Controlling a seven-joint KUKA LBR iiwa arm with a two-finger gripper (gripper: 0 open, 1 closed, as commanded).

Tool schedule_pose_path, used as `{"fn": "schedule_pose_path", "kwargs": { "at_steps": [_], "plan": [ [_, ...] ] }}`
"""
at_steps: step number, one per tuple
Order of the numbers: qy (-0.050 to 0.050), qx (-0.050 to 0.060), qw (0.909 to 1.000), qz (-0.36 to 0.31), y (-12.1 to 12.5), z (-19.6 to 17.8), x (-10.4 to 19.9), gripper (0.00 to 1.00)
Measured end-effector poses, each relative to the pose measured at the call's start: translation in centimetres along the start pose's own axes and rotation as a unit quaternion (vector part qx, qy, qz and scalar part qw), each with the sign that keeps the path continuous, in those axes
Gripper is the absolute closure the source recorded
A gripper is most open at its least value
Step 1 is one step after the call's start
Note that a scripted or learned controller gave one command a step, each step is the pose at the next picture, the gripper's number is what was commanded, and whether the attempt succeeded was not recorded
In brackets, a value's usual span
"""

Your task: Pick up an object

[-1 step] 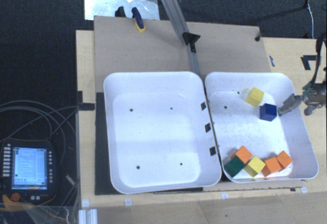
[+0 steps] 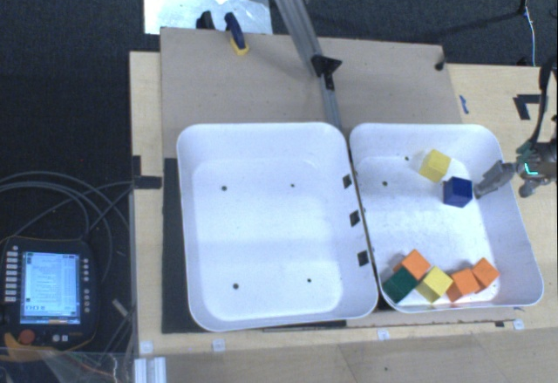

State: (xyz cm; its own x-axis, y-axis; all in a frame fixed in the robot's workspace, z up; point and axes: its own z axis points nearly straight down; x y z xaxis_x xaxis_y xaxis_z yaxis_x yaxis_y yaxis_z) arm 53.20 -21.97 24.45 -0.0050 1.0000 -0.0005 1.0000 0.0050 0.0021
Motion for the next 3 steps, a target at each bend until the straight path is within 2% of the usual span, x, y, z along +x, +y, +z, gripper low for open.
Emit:
{"fn": "schedule_pose_path", "kwargs": {
  "at_steps": [1, 3],
  "plan": [
    [0.001, 0.003, 1.0000, 0.001, 0.0, 6.3, -0.1, 0.00],
    [0.000, 0.002, 1.0000, 0.001, 0.5, 14.0, 0.2, 0.00]
  ]
}}
